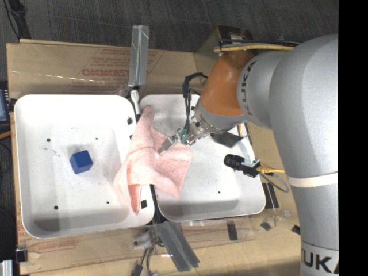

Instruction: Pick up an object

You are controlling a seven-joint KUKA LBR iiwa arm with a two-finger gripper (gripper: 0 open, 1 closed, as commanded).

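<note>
Cardboard (69, 62) under white bins (34, 114), dark floor (86, 10) beyond; pincer (168, 145) at rim-draped cloth (167, 168), grip unreadable; cube (81, 161) well to its view-left.

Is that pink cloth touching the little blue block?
Apart. The camera view shows bare white floor of the bin between the blue block and the pink cloth.

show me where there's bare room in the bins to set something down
Left bin: bare floor all round the blue cube, widest above it and along the near wall. Right bin: a bare patch between the pink cloth and the near-right corner. It is crowded along the shared rims, where the cloth drapes across both bins with the hand at its upper edge.
</note>
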